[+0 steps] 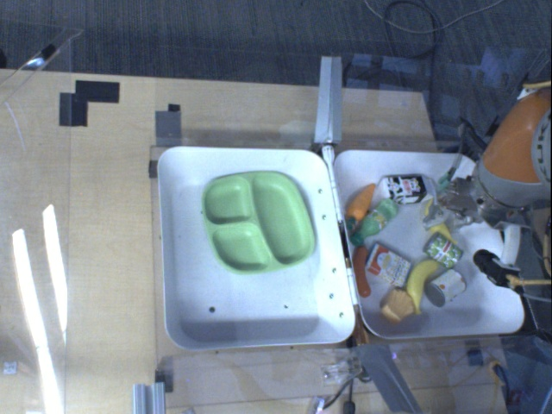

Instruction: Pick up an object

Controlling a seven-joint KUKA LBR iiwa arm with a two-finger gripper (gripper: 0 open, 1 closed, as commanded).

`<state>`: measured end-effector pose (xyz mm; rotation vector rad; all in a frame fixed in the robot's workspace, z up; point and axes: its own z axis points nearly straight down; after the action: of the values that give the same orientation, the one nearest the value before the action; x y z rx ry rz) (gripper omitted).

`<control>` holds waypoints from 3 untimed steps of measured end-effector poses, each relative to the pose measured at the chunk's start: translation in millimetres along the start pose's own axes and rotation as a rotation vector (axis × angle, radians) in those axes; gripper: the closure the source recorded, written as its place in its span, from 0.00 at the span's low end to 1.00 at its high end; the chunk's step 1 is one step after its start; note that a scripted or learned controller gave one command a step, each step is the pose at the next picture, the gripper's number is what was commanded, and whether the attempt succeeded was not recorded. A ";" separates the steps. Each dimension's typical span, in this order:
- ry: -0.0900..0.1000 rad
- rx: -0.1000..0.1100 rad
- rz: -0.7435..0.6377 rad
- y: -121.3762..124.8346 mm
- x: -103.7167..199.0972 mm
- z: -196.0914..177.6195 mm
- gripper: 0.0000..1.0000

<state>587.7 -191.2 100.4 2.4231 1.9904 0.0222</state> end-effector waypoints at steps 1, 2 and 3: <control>-0.007 0.008 0.201 1.8 80.2 -23.9 1.00; -0.009 0.001 0.233 8.3 19.6 11.1 1.00; -0.008 0.006 0.241 32.6 67.0 -95.5 1.00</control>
<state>631.2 -132.2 196.8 2.6456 1.6860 0.0067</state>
